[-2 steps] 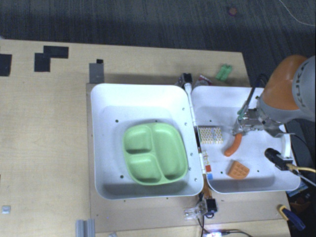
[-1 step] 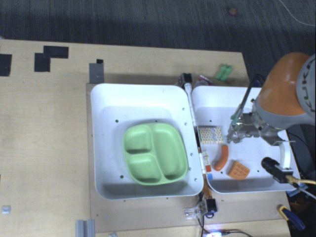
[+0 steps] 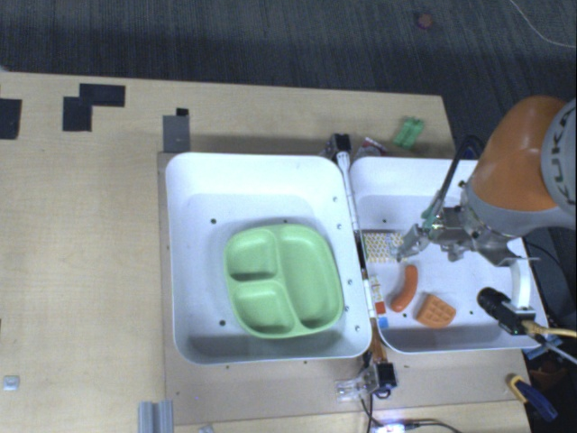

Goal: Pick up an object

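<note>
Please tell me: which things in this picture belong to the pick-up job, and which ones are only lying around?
Belong to the job:
- gripper, over the right bin
- sausage
- waffle piece

Only lying around:
- green divided plate in the left bin
- small green item on the bench behind the bins

Divided plate (image 3: 283, 279) in left bin (image 3: 194, 242); sausage (image 3: 404, 289) and waffle (image 3: 435, 311) side by side in right bin (image 3: 397, 192).
</note>
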You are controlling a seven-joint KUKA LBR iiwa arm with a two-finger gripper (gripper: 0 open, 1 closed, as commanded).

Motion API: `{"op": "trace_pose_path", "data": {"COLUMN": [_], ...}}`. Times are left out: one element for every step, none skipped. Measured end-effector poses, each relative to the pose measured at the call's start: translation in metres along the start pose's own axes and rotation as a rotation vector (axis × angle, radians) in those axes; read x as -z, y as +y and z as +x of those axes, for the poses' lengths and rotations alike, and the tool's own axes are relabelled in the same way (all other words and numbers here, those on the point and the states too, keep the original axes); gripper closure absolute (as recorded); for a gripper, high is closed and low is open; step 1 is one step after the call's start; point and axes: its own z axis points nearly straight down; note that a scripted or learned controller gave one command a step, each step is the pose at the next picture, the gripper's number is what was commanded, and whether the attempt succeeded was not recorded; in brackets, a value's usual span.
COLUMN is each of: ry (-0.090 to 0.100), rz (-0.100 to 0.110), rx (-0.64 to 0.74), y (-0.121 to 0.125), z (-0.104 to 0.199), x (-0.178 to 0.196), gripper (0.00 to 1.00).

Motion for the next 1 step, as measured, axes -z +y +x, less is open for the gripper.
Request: {"op": "trace_pose_path", "data": {"ry": [-0.001], "rz": [-0.005], "rx": [-0.001], "y": [-0.0049], "z": [-0.0319], "x": [-0.0979], "gripper": [0.0]}}
